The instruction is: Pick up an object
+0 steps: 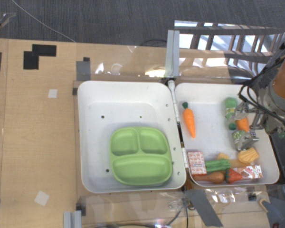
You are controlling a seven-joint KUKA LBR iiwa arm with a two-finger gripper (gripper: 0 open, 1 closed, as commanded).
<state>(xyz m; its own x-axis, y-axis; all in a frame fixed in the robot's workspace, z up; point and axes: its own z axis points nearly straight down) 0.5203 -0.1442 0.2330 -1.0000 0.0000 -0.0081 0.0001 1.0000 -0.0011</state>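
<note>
Pincer (243, 127) hovered low in right bin (204, 103) over small orange toy (242, 123) (plastic, light, stiff, likely slick); finger state unclear. Grip across narrow middle.

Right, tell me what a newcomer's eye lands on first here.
The green divided plate in the left bin stands out most. Next comes the toy carrot lying alone near the right bin's left wall. Toy food is heaped along that bin's near edge, and the pincer hovers at its right side.
</note>
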